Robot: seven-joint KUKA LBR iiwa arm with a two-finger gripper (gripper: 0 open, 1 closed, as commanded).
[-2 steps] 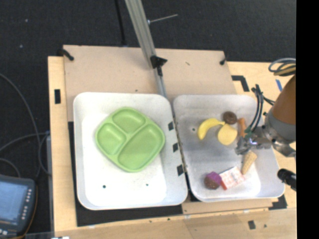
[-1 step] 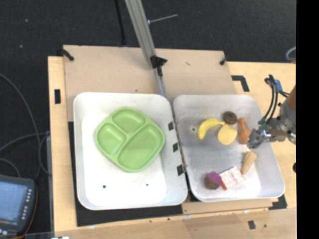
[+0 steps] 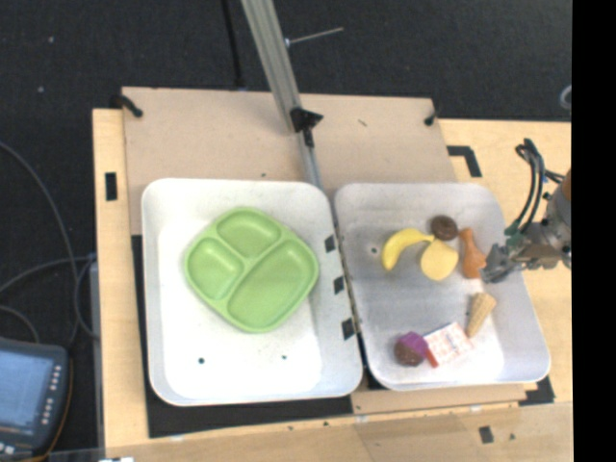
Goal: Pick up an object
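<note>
Two bins: a left white bin [image 3: 173, 354] and a right white bin [image 3: 520, 354] sit side by side on the worktop [image 3: 385, 133], filling the middle of the frame.
Left bin contents: one green divided plate [image 3: 252, 269], lying flat at its centre.
Right bin contents: a banana [image 3: 402, 247], a yellow round fruit [image 3: 438, 261], a brown round piece [image 3: 444, 227] and an orange carrot-like piece [image 3: 471, 252] crowd together in the upper middle; a cone-shaped piece [image 3: 479, 313], a red-and-white packet [image 3: 449, 343] and a purple piece [image 3: 411, 349] lie lower down.
Hand: the hand [image 3: 500, 264] sits at the right rim of the right bin, just beside the orange piece, at the frame's right edge.
Hand state: I cannot tell whether it is apart or together; nothing is visibly caught in it.
Step in hand: judged from this, the approach to a pick, with no object lifted yet.
Doing it well: the orange piece is the nearest target, but it touches or nearly touches the yellow fruit, so a descent centred on its long body, closing across its narrow width, would likely avoid nudging the neighbours.
Easier option: the cone-shaped piece lies apart from the rest and looks simpler to take cleanly.
Risk: the bin's raised rim is close and could foul the descent.
Writing: the packet bears print, too small to read; no brand is legible anywhere.
</note>
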